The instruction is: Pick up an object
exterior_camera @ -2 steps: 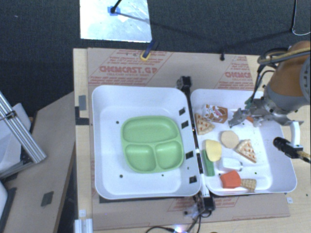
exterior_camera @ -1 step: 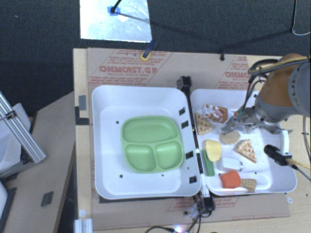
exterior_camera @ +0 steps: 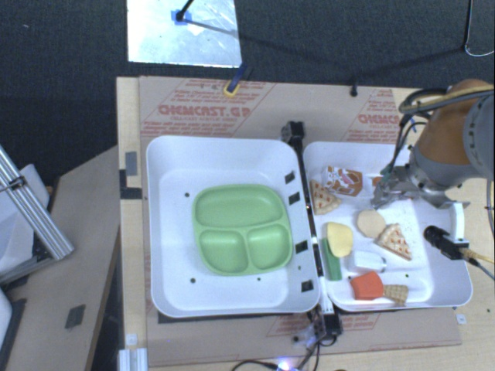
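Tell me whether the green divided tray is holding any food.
Empty. The green tray lies flat in the left bin, all three compartments bare; the food pieces lie in the right bin.

A robotics test lab: a brown board (exterior_camera: pixel 255 103) printed with a maker's name covers the bench and carries two shallow white bins, the left bin (exterior_camera: pixel 166 207) holding a green divided tray (exterior_camera: pixel 240 229). The grey-and-orange arm (exterior_camera: pixel 452 141) reaches over the right bin (exterior_camera: pixel 448 284), cables trail across dark carpet (exterior_camera: pixel 62 52), and aluminium framing (exterior_camera: pixel 31 215) stands off the bench's left edge.
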Available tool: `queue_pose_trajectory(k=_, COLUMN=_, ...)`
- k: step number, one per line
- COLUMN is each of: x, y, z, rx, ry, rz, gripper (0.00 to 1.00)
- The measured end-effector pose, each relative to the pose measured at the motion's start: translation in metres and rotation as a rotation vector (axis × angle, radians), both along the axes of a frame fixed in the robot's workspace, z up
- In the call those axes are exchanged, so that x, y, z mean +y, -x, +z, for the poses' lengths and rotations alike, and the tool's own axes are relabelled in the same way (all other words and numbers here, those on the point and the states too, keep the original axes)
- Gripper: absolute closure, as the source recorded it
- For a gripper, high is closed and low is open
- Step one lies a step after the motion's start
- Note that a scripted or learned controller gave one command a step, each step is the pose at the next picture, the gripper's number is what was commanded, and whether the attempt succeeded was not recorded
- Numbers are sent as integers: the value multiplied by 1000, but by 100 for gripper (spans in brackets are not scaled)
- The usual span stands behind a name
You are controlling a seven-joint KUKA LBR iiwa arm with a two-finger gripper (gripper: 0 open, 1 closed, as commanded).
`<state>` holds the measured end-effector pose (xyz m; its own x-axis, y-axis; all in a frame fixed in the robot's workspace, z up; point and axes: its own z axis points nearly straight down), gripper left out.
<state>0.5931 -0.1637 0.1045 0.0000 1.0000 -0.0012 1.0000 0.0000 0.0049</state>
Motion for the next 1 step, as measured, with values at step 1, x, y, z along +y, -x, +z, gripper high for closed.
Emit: queue_pose_trajectory(k=1, x=-5, y=-7, z=63, rx=-3, ry=1, rz=4, gripper=100)
